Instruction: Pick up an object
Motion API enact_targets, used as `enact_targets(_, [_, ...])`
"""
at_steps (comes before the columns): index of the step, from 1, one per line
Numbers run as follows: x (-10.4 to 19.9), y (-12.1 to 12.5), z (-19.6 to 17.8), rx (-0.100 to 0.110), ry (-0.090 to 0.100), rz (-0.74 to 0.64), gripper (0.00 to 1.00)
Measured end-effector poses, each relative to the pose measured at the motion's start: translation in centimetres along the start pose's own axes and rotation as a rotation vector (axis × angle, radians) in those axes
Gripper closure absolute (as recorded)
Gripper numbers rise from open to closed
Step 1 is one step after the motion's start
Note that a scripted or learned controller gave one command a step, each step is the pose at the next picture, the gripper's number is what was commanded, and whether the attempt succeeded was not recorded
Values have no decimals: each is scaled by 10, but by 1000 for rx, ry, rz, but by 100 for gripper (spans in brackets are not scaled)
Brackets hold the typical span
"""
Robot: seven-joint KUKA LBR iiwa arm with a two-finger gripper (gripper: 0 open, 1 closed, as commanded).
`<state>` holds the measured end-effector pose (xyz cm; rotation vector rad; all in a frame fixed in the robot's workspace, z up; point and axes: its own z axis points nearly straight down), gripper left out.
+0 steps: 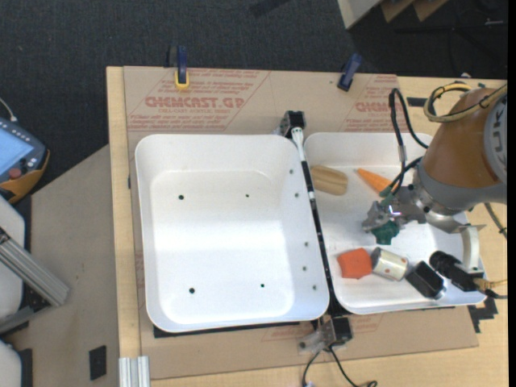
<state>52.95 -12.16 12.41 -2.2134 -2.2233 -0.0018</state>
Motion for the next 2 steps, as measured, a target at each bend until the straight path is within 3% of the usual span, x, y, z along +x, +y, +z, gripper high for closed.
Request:
enact_targets(1, [76, -39, -63, -3, -1, -2, 100])
enact_targets(2, [179, 19, -142, -16, -1, -8, 100])
